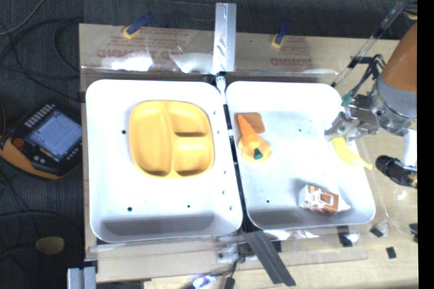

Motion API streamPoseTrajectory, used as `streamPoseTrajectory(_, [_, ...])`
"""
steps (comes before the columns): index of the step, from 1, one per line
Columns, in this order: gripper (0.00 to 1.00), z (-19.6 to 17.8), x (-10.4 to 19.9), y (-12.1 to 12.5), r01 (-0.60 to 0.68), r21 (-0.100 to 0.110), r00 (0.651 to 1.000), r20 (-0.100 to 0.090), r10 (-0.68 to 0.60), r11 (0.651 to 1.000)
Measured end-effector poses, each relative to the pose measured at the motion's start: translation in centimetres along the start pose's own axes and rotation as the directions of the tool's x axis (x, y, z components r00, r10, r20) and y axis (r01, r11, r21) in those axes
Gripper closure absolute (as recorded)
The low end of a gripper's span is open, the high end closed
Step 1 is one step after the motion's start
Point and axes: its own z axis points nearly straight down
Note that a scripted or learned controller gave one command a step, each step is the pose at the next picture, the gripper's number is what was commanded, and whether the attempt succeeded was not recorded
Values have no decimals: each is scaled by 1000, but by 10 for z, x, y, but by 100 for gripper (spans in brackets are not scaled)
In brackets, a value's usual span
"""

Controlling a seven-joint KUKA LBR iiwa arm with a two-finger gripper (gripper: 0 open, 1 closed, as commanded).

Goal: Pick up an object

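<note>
Banana (352,155): lies at the right bin's (285,94) right edge, just under the end effector (341,128).
End effector: state unclear, poised low, likely targeting it.
Carrot (251,135), carton (320,199): same bin, apart.
Yellow tray (171,137): left bin.

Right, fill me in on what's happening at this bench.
A grey robot arm with an orange band reaches in at the right bin's far right edge, its hand just above a yellow banana. Nothing is visibly held. A toy carrot and a small orange-and-white carton also lie in that bin. The left bin holds a yellow divided tray.
</note>
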Motion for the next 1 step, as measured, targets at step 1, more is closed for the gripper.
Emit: streamPoseTrajectory(1, [100,-21,0,-6,5,0,1000,-2,-5,1000])
